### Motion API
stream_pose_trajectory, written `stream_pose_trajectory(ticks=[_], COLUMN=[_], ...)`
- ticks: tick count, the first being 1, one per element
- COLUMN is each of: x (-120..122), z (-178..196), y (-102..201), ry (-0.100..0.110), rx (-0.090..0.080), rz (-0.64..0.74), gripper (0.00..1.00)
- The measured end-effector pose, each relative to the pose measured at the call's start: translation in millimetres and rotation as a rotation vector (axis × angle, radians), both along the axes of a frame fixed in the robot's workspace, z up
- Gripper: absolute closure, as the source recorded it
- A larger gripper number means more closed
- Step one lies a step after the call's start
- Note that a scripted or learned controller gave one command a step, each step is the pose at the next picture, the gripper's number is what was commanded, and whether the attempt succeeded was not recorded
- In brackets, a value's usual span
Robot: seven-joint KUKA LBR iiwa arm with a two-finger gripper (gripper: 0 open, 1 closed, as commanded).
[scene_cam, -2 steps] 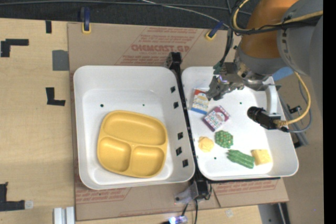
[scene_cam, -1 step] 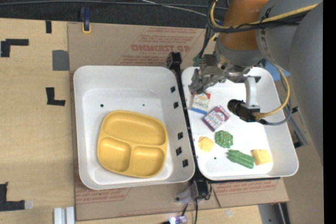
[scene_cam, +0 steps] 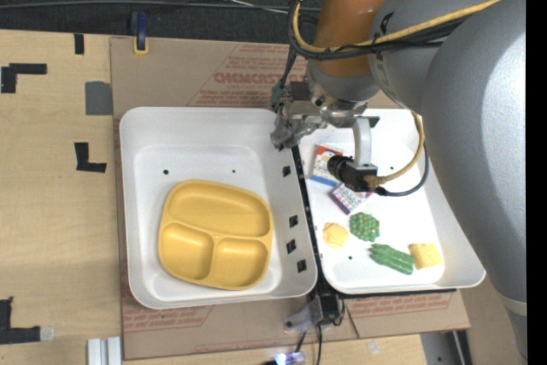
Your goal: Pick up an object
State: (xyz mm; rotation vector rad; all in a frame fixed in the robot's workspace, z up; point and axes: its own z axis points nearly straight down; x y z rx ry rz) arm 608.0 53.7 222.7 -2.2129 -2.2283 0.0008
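My gripper (scene_cam: 289,131) hangs low over the far end of the divider between the two bins, under the arm's orange band. Just right of it, in the right bin (scene_cam: 453,269), lies a small red, white and blue packet (scene_cam: 322,164), with a purple-patterned packet (scene_cam: 346,199) in front of that. Nearer the front lie a round green piece (scene_cam: 364,226), a small yellow piece (scene_cam: 335,234), a long green vegetable (scene_cam: 391,258) and a yellow block (scene_cam: 425,255). I see nothing held in the gripper.
A yellow divided plate (scene_cam: 214,233) lies in the left bin (scene_cam: 137,184). A black cable end (scene_cam: 352,173) with a looping yellow cable hangs over the right bin. The arm's grey body covers the right bin's far right side.
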Motion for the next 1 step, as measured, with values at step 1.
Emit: stream_pose_trajectory(ticks=[1], x=[20.8], z=[-5.8], y=[48.4], ry=[-0.001], rx=[0.0], rz=[-0.001], gripper=[1.0])
